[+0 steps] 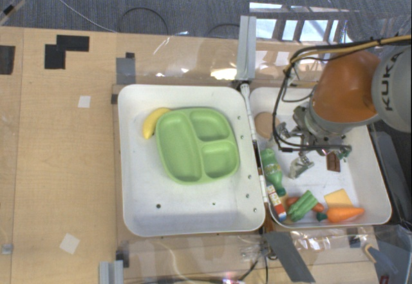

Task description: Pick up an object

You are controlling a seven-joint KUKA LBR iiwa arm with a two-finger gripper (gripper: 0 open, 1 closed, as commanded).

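While the grey arm (344,93) is reaching in from the right edge of the bench (58,167), its claw (301,167) is hanging over the middle of the right bin (380,202), and I cannot tell whether it is released or clenched; nothing is showing between its tips.

The two white bins are sitting side by side, their inner rims touching. In the left bin (193,212) one green divided plate (195,144) is lying near the centre, leaving a wide band of bare floor along the near rim and the left rim. One yellow banana (152,122) is lying at the plate's upper left edge, partly tucked under it.

In the right bin the things are crowding the near rim and the left wall. One green bottle (273,173) is lying along the left wall, just left of the claw. At the near rim one orange carrot (344,214), one yellow wedge (338,198) and one green vegetable (302,205) are lying close together. One round tan piece (263,125) is resting by the far left corner, and one small brown item (333,161) is lying just right of the claw. The stretch of bin floor around the claw and toward the right wall is staying open
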